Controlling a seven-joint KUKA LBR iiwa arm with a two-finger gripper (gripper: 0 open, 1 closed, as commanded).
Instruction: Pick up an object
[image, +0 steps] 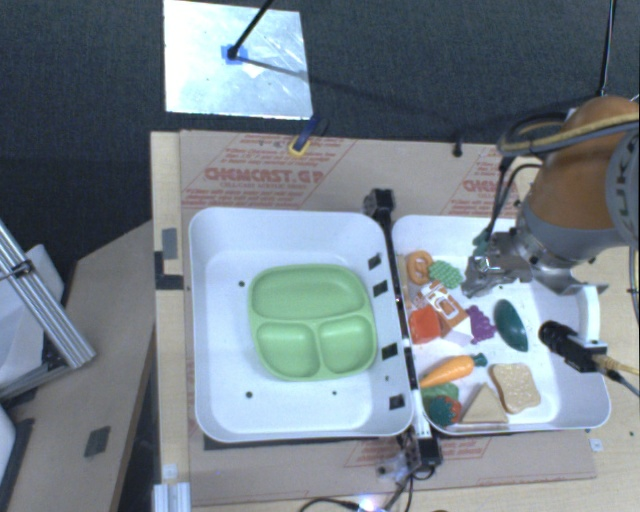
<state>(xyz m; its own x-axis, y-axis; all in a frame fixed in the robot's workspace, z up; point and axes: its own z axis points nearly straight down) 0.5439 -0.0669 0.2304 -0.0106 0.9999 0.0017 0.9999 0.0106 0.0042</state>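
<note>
The right bin (580, 400) holds several toy foods. A pretzel (418, 265) and a green leaf (446, 274) lie at its far left, with a red and orange piece (428, 322) below them. Purple grapes (481, 323) and a dark green oval (511, 324) sit mid-bin. A carrot (446, 370) and a bread slice (514, 386) lie near the front. My gripper (487, 268) hangs over the bin's upper middle, just right of the leaf and above the grapes and green oval. Nothing shows held in it.
The left bin (220, 260) carries a light green divided plate (310, 320). A black divider with clips (392, 300) separates the bins. A black part (570, 345) of the arm juts over the right bin's right side. A shiny sheet (238, 60) lies behind the bench.
</note>
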